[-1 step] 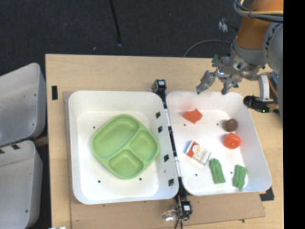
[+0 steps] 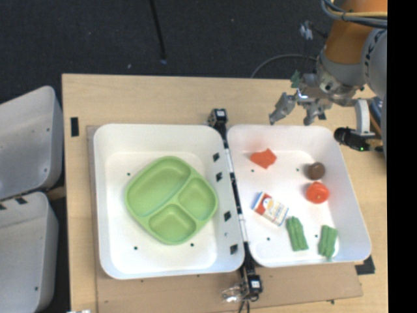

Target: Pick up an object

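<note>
Fingers (image 2: 281, 109) of the gripper (image 2: 298, 111) spread apart and grip nothing; they hang above the far edge of the right bin (image 2: 348, 175), clear of everything in it. Any pick is yet to begin. Candidates lie in that bin: a red block (image 2: 263, 158) nearest the gripper, a brown ball (image 2: 316, 170), an orange ball (image 2: 317, 192), a small carton (image 2: 270, 208) and two green pieces (image 2: 296, 233) near the front. A green tray (image 2: 171, 199) sits in the left bin (image 2: 104, 194). Left to do, as I judge it: choose, descend, close, lift.
</note>
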`<action>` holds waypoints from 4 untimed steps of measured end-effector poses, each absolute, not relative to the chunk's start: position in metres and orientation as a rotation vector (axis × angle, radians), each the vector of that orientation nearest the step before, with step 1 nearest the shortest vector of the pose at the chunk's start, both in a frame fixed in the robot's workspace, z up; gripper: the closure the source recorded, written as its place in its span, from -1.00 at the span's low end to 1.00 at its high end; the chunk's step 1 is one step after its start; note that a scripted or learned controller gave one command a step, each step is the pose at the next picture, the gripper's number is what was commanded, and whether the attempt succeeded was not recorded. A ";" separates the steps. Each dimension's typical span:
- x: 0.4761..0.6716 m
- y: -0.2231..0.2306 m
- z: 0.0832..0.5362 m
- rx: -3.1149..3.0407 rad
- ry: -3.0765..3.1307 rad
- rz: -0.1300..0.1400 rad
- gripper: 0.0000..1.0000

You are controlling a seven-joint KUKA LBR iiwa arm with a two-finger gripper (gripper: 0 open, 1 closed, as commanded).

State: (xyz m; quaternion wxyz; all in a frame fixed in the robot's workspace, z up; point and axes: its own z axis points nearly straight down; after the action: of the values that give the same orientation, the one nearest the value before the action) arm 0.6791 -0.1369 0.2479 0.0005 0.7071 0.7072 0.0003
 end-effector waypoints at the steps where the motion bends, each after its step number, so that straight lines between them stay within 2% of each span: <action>1: 0.680 -0.134 0.206 2.218 2.225 -0.003 -1.00; 2: 0.682 -0.134 0.143 2.218 2.227 -0.005 -1.00; 3: 0.682 -0.135 0.099 2.217 2.226 -0.004 -1.00; 4: 0.684 -0.136 0.113 2.210 2.223 0.001 1.00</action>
State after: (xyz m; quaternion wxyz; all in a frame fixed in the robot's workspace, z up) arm 0.6836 -0.1365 0.1134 0.0034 0.7051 0.7091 0.0003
